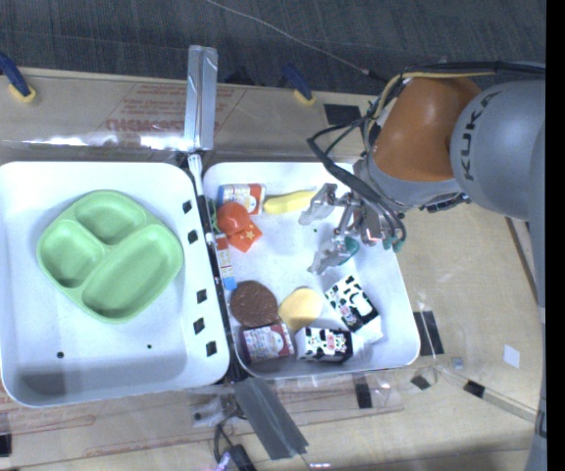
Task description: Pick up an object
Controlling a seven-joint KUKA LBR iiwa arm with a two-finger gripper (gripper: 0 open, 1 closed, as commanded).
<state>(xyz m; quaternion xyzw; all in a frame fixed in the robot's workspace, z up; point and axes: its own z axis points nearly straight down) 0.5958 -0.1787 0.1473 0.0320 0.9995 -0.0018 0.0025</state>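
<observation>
Fingers (324, 234) spread apart above right bin (400, 312) (no object between).

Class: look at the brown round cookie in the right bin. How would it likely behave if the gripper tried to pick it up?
The brown cookie looks flat and low, so fingers would probably struggle to get under its edge. It appears rigid, likely toy plastic, and light. Neighbours crowd it: the yellow piece and the small carton could shift too.

Setting: robotics lab, test bench.
Arm: industrial KUKA arm (479, 135) with exposed cables, right of the bench (459, 263).
Fixtures: two white bins (27, 361) on the bench, blue clamps (15, 75) at its far edge.
Contents: toy food items (255, 304), green divided plate (111, 253) in the bins.
Floor: dark carpet beyond the bench.
</observation>
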